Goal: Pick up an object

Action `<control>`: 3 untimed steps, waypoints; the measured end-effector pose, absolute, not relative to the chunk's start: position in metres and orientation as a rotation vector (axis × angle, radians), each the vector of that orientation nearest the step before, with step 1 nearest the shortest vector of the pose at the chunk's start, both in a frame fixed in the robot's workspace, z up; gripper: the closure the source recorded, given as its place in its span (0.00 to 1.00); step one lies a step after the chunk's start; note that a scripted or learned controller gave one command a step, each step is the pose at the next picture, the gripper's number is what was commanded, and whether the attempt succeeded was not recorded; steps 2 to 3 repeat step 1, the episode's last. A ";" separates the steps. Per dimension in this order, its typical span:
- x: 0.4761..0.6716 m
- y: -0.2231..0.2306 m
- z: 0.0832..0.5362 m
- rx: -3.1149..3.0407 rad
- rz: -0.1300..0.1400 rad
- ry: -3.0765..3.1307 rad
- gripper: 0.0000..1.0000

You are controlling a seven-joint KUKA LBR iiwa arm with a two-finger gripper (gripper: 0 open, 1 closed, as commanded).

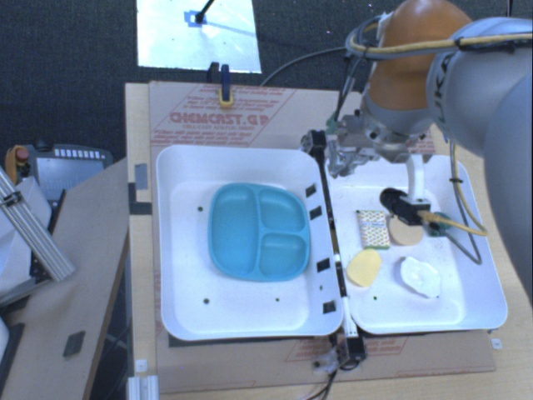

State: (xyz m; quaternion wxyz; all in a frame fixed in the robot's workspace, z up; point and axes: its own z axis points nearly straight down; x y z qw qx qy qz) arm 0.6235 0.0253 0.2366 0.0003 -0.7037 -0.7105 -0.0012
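The right bin [479,298] holds a small green-and-white patterned packet [373,228], a pale yellow round piece [364,267], a white crumpled lump [420,276] and a tan disc [406,235] partly hidden by the robot's own hardware. My gripper [340,163] hangs over the far left corner of this bin, close to the divider between the bins. It sits well above and behind the packet, and I see nothing in it.
A blue divided plate [256,230] lies in the middle of the left bin [179,290]. The arm's big grey and orange body [433,65] covers the far right of the bench. A yellow clamp [225,86] stands behind the bins.
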 end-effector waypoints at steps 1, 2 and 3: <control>0.612 0.083 0.242 -2.209 -0.005 -2.233 1.00; 0.612 0.083 0.242 -2.209 -0.005 -2.233 1.00; 0.612 0.083 0.242 -2.209 -0.005 -2.233 1.00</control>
